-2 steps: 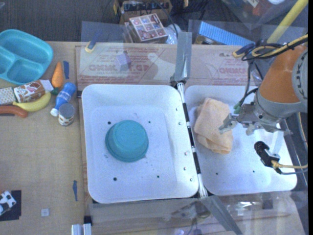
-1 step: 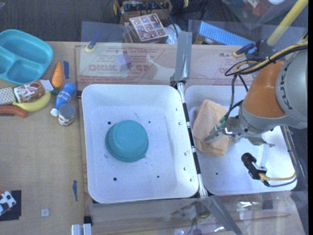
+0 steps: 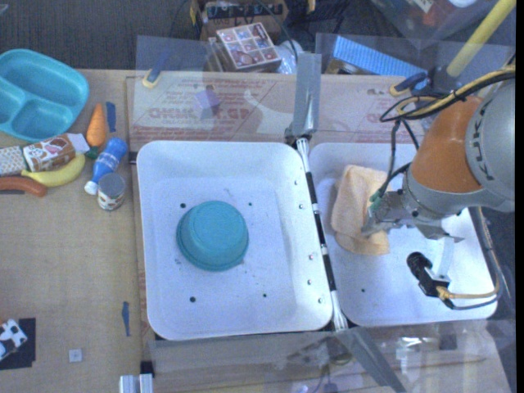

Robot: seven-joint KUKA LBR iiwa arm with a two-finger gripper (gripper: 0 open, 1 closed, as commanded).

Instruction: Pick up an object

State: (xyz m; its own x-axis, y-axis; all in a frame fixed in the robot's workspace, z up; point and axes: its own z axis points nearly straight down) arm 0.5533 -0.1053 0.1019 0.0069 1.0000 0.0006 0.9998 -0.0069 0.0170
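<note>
A crumpled yellow-orange cloth [image 3: 357,207] lies in the right bin [image 3: 467,301], near its left wall. My gripper [image 3: 378,221] is down at the cloth's right edge, under the grey arm and its orange band [image 3: 446,158]. The wrist hides where the gripper meets the cloth. A teal bowl [image 3: 213,235] rests upside down in the middle of the left bin [image 3: 270,301], well away from the gripper.
A black connector with a yellow cable [image 3: 427,277] hangs over the right bin's floor. On the bench left of the bins are a blue divided tray [image 3: 37,92], a banana [image 3: 57,173], a small bottle [image 3: 105,162], a can [image 3: 110,191] and a carrot [image 3: 97,124].
</note>
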